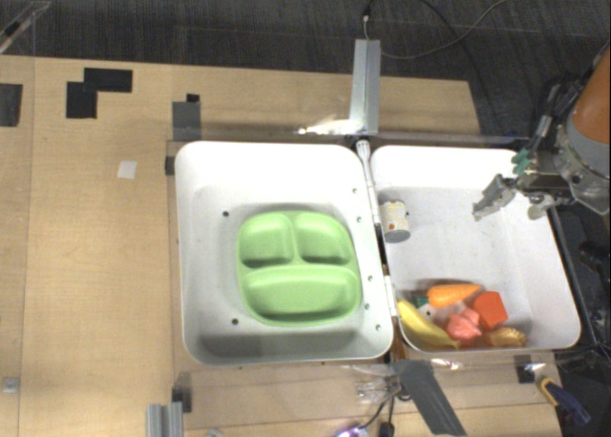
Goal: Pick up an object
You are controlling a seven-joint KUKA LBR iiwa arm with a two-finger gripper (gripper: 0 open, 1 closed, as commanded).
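Gripper (496, 198) over right bin (449, 235), finger state not discernible. Best to descend squarely on orange carrot (452, 293), clear of banana (425, 326).

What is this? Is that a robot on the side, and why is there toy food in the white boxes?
Yes, that is a robot arm. One camera above the bench looks down at a slant, and the grey arm with an orange band reaches in from the picture's right. Its grasping part, the end effector, hangs over the right shallow white bin and has nothing between its fingers.

In that bin's near corner lies a pile of toy food: a yellow plastic banana, an orange carrot, a red-orange block and a pink piece. A small white cylinder sits alone by the divider.

The left white bin holds a green plastic tray with three compartments.

The robot's job is to pick one thing up.
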